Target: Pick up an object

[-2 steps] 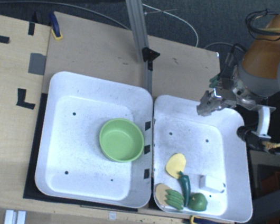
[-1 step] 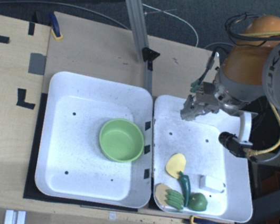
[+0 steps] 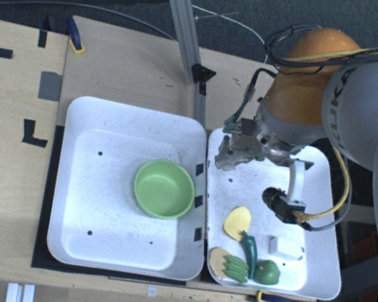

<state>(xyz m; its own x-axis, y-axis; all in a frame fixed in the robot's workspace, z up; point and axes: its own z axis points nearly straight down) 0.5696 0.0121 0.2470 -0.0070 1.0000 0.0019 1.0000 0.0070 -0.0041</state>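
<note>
Green bowl [image 3: 164,189] sits alone in the left bin [image 3: 88,129], so the pickable clutter is all in the right bin [image 3: 324,268]. The gripper [image 3: 230,154] hangs over that bin's far left corner, and honestly I can't tell how its claw is set. The yellow piece [image 3: 236,222], dark green pepper [image 3: 249,250] and green ridged toy [image 3: 234,267] lie toward the near edge from it, the pepper's long axis running roughly far to near.
</note>
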